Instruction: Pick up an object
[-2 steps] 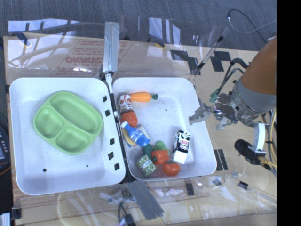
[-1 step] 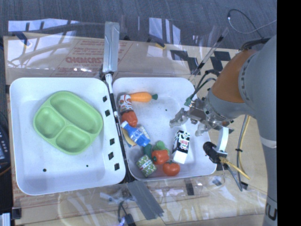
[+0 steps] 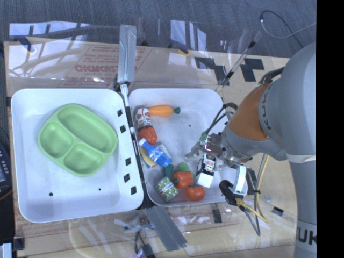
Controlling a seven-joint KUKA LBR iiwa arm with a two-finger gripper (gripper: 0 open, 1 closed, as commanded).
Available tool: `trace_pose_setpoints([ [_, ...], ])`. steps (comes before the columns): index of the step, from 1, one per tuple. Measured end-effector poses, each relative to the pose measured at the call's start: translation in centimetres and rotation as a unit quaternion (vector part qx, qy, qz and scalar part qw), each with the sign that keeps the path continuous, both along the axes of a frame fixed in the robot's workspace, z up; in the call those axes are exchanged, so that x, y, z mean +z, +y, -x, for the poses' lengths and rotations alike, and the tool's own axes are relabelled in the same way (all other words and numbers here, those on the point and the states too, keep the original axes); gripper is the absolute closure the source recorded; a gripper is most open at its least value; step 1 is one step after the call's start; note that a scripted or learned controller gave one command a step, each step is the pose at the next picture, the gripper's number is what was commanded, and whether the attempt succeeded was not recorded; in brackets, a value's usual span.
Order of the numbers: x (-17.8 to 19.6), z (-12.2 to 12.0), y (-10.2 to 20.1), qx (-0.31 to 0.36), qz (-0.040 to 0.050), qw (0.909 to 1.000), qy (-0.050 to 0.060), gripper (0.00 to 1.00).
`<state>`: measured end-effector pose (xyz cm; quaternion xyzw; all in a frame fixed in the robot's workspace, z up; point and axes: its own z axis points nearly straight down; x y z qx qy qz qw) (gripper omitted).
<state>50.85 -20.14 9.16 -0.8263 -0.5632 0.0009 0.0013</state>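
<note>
Nearest edge of the right bin (image 3: 161, 98), front wall: a red tomato-like toy (image 3: 195, 193) and just left of it a green-labelled can (image 3: 166, 189), both tucked against the near wall. Touching them on the far side, a red pepper w/ green stem (image 3: 183, 177). These look like hollow plastic play food, so prob. light, stiff, smooth & a bit slippery; round ones will roll or squirt out if pinched off-centre. Best hold, imo: across the middle of the body, not the stem.

Gripper (image 3: 207, 168) sits low in the bin just right of the pepper, over a small white block-like item (image 3: 205, 179) w/ dark print. Whether the fingers are spread or closed can't be told from here — wrist hardware covers them — and nothing is visibly between them.

Mid-bin, along the left wall: blue-and-white bottle (image 3: 157, 153) lying on its side, w/ a yellow piece (image 3: 146, 158) beside it; bottle is a cylinder, grip across its width. Further: a red-capped bottle or jar (image 3: 145, 123), also lying down. Farthest: an orange carrot (image 3: 162, 110), well apart from the pile, tapered, easiest target since it lies clear of neighbours.

Left bin (image 3: 27, 198) holds a green divided plate (image 3: 78, 139).
</note>
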Motion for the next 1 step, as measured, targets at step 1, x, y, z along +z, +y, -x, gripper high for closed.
trace_pose_setpoints([
  [1,0.88,0.06,0.02,0.001,-0.0006,1.0000,0.002,1.00],
])
